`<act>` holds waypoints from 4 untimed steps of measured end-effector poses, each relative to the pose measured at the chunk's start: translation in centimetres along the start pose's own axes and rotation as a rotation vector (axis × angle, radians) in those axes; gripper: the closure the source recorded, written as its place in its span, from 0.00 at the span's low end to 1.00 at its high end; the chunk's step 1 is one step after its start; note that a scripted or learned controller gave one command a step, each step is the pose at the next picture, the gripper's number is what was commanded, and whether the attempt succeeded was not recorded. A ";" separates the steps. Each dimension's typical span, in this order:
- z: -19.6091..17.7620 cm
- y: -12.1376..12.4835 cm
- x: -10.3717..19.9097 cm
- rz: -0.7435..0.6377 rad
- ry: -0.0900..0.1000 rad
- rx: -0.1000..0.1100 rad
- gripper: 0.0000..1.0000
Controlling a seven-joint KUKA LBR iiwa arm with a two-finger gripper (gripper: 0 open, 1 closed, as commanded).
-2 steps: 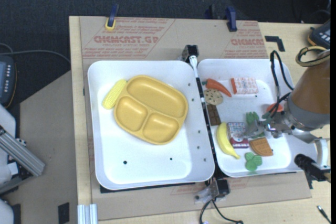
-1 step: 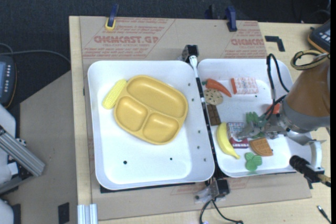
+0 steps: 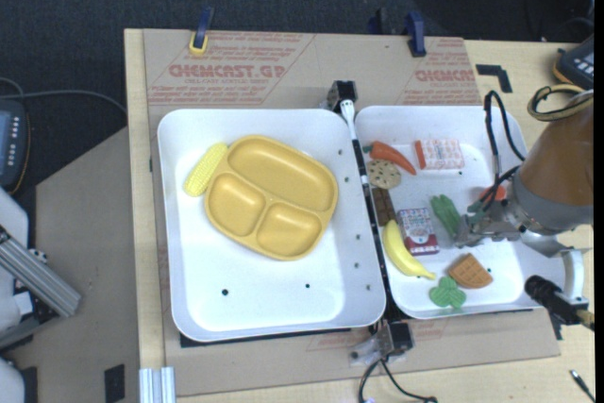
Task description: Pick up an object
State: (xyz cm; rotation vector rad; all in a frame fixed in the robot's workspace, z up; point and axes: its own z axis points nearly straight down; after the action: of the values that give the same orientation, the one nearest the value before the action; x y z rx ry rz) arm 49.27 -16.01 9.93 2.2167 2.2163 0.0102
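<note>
Seen from above, the arm's end effector [image 3: 469, 228] hangs low in the right bin [image 3: 510, 123], touching a green object [image 3: 445, 214]; whether it is open or closed cannot be told. Just left lie a small printed card [image 3: 418, 229] and a banana [image 3: 405, 252]; a yellow divided tray [image 3: 271, 195] sits well left. The cardboard on the desk [image 3: 283, 61] reads "CHEMCAST".

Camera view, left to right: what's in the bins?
Corn cob → yellow divided plate → cookie → banana → green pickle → hand
</note>
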 end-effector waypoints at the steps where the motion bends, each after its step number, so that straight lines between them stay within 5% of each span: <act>1: -6.3 0.4 -0.1 -0.001 -0.002 0.004 1.00; 3: -12.7 0.5 -0.2 -0.002 -0.002 0.005 1.00; 4: -13.6 4.0 3.7 -0.005 -0.001 0.005 1.00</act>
State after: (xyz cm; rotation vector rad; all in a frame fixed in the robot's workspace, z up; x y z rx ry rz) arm 53.18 -12.35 23.61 2.2134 2.2241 0.0037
